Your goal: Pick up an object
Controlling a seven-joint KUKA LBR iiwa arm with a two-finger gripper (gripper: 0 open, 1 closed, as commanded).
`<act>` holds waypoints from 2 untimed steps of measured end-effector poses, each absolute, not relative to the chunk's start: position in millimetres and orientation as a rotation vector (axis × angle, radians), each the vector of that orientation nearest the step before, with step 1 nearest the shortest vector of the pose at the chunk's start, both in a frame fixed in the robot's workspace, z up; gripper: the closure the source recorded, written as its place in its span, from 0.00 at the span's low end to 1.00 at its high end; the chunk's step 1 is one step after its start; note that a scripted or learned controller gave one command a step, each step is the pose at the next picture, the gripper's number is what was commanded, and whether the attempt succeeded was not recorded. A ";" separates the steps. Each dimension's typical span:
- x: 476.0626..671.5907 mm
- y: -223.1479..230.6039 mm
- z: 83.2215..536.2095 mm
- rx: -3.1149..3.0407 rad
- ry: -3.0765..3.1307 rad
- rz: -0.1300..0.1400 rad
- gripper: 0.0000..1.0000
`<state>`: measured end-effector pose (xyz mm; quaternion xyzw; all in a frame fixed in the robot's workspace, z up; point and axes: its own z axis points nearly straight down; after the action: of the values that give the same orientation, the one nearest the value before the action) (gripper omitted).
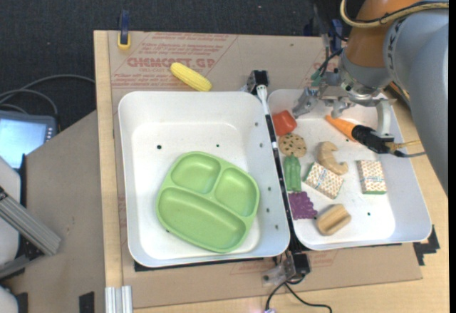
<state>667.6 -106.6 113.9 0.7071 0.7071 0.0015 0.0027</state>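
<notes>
My gripper hangs over the far end of the right bin, below the orange wrist band. Just under it lie a red piece and an orange carrot-like piece. Further forward in this bin are a round cookie, a green pickle, purple grapes, a tan bread roll, a beige curved piece and two patterned squares. Nothing shows in the gripper's grasp.
The left bin holds a green divided plate. A yellow corn cob lies on the cardboard behind the bins. The grey arm fills the upper right corner.
</notes>
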 end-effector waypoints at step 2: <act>608.2 -131.0 95.5 2.222 2.218 0.002 1.00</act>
<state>608.2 -131.0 95.5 0.7078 0.7064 0.0008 0.0012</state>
